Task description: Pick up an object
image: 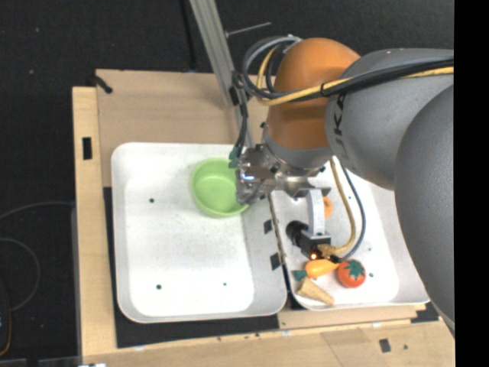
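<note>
**Gripper down at the green bowl's rim, grasp not yet proven**

Closest to the lens, the grey arm (405,121) sweeps in from the right of the camera view, its orange band (309,98) sitting above the wrist and hiding much of the right bin (386,281). Below the wrist, the gripper (248,180) hangs over the right-hand edge of the left bin (137,228), right at the near rim of the green bowl (214,189). Whether its fingers are spread or pinched on that rim cannot be told from here; the metal of the head covers them. The bowl sits upright on the bin floor, toward the bin's upper right part, with bare white floor around its left side.

In the right bin's lower corner lie a small red tomato-like toy (352,274), an orange-yellow piece (321,267) and a pale wedge (315,291), close together.

My reading: the step in hand is the grasp on the bowl. What follows calls for a firm pinch across the rim wall and then a straight lift; a thin, slanted rim could easily slip out.
</note>
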Robot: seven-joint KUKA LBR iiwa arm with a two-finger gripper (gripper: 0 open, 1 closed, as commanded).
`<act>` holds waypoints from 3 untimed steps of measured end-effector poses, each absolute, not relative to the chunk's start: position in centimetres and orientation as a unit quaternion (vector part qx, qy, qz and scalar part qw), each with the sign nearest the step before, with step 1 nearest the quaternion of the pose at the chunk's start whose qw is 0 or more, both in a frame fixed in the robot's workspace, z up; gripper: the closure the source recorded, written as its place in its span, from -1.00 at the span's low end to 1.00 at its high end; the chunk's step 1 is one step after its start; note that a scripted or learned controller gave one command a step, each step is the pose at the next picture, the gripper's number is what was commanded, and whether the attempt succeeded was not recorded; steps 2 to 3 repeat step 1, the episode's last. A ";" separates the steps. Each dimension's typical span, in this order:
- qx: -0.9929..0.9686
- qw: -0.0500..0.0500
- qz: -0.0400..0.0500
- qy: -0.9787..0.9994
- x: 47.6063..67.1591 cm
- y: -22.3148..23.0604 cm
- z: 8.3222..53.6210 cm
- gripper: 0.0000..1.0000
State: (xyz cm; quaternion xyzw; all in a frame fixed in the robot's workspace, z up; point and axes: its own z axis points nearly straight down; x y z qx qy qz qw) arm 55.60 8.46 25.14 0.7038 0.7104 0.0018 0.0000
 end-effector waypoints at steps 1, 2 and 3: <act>0.706 0.000 0.001 0.708 55.6 8.1 25.1 -1.00; 0.706 0.000 0.001 0.708 55.6 8.1 25.1 -1.00; 0.706 0.000 0.001 0.708 55.6 8.1 25.1 -1.00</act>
